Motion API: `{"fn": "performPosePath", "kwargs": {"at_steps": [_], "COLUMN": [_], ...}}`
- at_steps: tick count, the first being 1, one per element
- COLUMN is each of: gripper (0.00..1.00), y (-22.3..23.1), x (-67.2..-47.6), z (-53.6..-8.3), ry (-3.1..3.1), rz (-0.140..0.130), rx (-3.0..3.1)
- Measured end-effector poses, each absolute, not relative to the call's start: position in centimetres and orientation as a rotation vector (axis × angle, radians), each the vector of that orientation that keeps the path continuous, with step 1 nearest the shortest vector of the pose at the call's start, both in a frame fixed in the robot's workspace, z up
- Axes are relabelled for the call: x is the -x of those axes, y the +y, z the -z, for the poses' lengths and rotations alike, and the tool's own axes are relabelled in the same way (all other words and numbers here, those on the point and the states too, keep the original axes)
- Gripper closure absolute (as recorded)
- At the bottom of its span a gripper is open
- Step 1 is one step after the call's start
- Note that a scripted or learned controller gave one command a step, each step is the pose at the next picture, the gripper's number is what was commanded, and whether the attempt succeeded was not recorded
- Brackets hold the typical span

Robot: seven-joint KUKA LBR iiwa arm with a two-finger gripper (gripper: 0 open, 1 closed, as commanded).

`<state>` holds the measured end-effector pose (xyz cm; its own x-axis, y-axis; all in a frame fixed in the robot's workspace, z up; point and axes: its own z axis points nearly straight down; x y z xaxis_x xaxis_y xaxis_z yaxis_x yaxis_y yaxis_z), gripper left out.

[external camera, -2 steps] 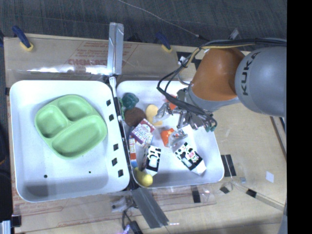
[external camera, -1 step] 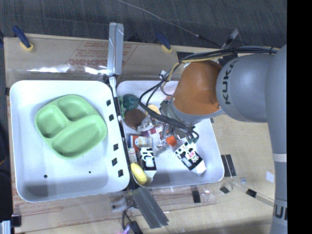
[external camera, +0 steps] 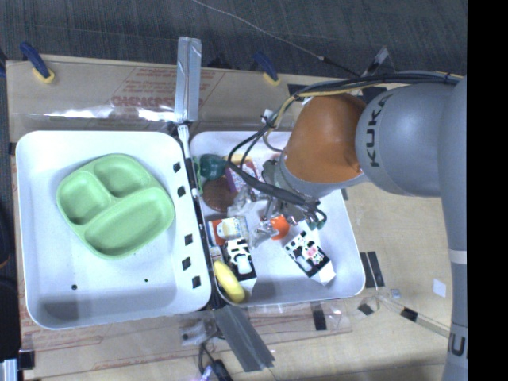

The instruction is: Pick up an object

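Small orange object [external camera: 279, 226] beneath tool [external camera: 268, 213], cow-print carton [external camera: 309, 255] beside

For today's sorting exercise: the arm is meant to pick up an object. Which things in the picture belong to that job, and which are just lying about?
Belonging to the job:
gripper, down in the right bin
cow-patterned carton
banana
small orange item
brown round object

Just lying about:
green divided plate in the left bin
blue clamps on the bench edge

Pale green divided plate [external camera: 116, 203], white bins [external camera: 48, 292], yellow banana [external camera: 229, 282], cow-patterned carton [external camera: 308, 255] — black-and-white, orange-banded grey arm [external camera: 397, 137].
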<state>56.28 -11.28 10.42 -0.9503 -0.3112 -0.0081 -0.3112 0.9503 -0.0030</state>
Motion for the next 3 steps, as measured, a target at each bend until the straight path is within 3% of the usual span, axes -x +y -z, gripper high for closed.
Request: {"fn": "performPosePath", "kwargs": {"at_steps": [1,2,3], "gripper": [1.0,1.0,1.0], "y": [-18.4,-14.6,-6.4], "x": [-55.6,-57.2,-64.0], "z": [-9.4,-21.8,-19.1], "ry": [3.116,3.119,3.136], "rz": [0.005,0.005,-0.004], "rx": [0.35,0.272,0.187]}}
